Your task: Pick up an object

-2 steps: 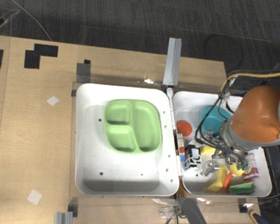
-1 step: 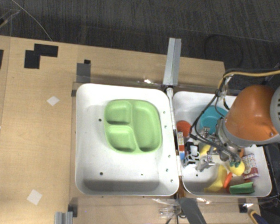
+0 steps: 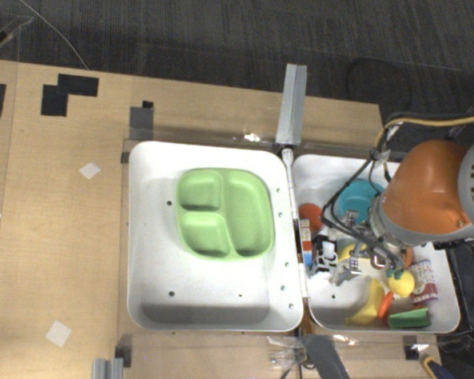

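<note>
The right bin (image 3: 323, 308) holds a jumble of objects. My gripper (image 3: 346, 269) hangs low over its middle, beneath the grey and orange wrist (image 3: 423, 190). Just left of the gripper lies a small black-and-white item (image 3: 323, 252), with a red object (image 3: 310, 216) beyond it. A teal bowl (image 3: 355, 201) sits at the back, partly under the arm. In the front right corner lie a yellow banana (image 3: 366, 306), an orange carrot-like piece (image 3: 388, 304), a yellow ball (image 3: 402, 284) and a green block (image 3: 409, 318). Nothing visibly sits in the gripper.
The left bin (image 3: 151, 219) carries a green divided tray (image 3: 223, 212). A red-and-white tube (image 3: 424, 283) lies by the right bin's right wall. A metal post (image 3: 292, 104) stands behind the wall between the bins. Cables (image 3: 421, 121) loop over the arm.
</note>
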Tool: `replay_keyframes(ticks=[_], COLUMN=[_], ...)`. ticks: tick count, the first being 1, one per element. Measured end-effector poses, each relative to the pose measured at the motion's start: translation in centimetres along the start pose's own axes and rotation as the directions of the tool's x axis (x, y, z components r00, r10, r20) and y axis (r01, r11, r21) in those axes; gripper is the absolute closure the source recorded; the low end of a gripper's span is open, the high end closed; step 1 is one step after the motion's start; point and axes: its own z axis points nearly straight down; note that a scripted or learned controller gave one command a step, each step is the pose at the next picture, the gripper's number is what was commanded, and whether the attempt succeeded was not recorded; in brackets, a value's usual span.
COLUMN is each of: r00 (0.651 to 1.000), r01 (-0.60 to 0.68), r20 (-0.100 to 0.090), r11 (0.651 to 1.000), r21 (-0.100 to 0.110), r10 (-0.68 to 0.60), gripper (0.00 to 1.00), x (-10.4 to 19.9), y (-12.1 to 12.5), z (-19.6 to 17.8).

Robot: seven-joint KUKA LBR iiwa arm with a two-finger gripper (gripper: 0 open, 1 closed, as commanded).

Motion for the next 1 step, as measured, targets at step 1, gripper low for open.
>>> replay_keyframes(ticks=[1], r00=[0.963], r01=[0.271], r20=[-0.006], r11=[0.963], r21=[0.004], r10=[-0.271], gripper=[0.0], x=[-5.62], y=[0.21], z=[0.29])
